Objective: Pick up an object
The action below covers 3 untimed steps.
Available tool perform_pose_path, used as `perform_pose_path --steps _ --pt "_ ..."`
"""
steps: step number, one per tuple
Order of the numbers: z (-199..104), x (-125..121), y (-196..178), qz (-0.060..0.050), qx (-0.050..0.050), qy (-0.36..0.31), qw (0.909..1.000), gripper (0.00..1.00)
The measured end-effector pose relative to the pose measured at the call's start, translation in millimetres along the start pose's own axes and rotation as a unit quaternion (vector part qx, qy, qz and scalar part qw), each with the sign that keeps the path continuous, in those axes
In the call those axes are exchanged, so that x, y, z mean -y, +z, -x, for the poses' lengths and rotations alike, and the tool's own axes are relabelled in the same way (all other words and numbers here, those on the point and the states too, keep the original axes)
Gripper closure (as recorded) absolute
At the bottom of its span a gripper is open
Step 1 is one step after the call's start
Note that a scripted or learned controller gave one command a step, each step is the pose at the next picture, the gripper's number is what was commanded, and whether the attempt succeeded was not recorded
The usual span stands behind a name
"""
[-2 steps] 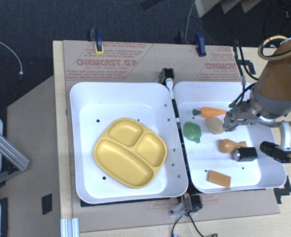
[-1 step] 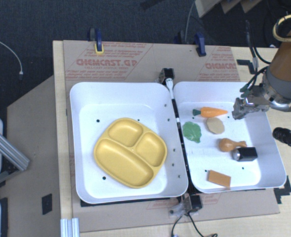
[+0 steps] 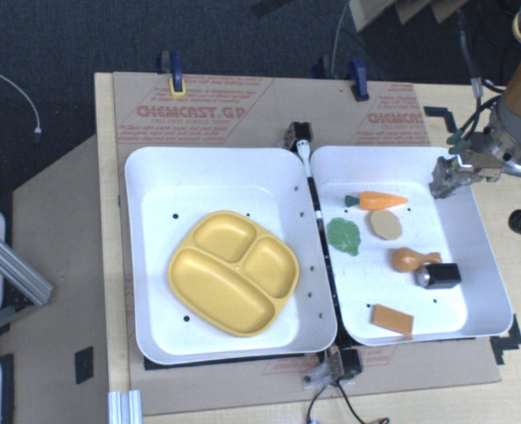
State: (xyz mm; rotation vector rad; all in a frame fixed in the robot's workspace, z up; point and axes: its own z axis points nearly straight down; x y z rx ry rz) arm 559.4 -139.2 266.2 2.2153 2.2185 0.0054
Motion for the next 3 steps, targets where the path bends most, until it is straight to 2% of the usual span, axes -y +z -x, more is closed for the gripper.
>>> perform_pose_path --steps 2,3 --pt "-109 -34 -5 -0.002 -0.001 -0.002 1.0 1.0" --pt "-155 -44 13 -0.005 -0.002 -0.002 1.0 1.0"
